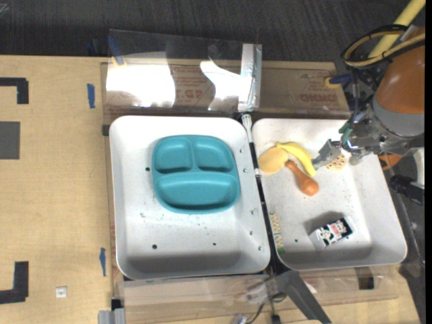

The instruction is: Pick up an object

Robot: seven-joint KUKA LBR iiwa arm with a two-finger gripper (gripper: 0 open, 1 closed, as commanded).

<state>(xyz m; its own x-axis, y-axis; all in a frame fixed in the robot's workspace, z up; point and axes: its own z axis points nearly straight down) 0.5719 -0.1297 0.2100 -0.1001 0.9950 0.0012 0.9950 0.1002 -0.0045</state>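
The right bin holds a yellow banana with a pale yellow rounded piece at its left end. An orange carrot lies just below them. A small black and white carton lies near the bin's front. My gripper hangs low over the bin's upper right part, just right of the banana's tip and apart from it. A small tan speckled bit sits right at the gripper; whether it is held is unclear.
The left bin bears a teal divided plate. A clear plastic sheet stands behind the bins. The arm's orange band and cables crowd the upper right. Open bin floor lies between carrot and carton.
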